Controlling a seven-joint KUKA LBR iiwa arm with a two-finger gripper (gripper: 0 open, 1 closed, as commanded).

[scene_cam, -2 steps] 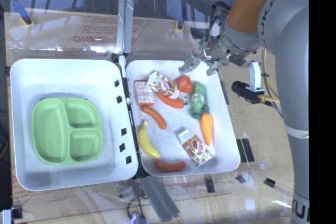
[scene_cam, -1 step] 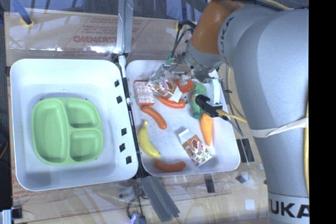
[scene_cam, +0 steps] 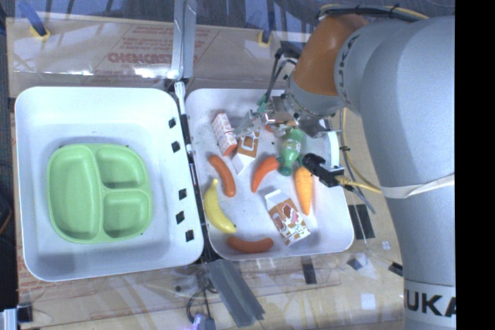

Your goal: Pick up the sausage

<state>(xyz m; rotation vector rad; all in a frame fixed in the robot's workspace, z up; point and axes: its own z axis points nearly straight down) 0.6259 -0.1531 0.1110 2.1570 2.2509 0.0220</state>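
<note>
Sausage count first: two reddish-brown sausages lie in the right white bin (scene_cam: pixel 340 239), one slanted sausage (scene_cam: pixel 223 173) left of centre, the other sausage (scene_cam: pixel 250 245) flat along the near wall. Neither is touched by the gripper (scene_cam: pixel 271 118), which hangs over the far part of that bin at the end of the grey arm with its orange band (scene_cam: pixel 321 54); whether it is spread or closed cannot be told from the tangle of metal there, and nothing is seen clasped in it. Just beside the gripper lie a small red-and-white carton (scene_cam: pixel 225 133) and a green plastic bottle (scene_cam: pixel 291 149). Further out are two orange carrots: one carrot (scene_cam: pixel 264 171) near the middle, one carrot (scene_cam: pixel 304 189) nearer the right wall. One yellow banana (scene_cam: pixel 216 208) curves along the left wall, close beside the slanted sausage. A second printed carton (scene_cam: pixel 288 220) lies near the front right corner. The left white bin (scene_cam: pixel 31 112) holds one pale green compartment tray (scene_cam: pixel 99 192) with three sections.
</note>
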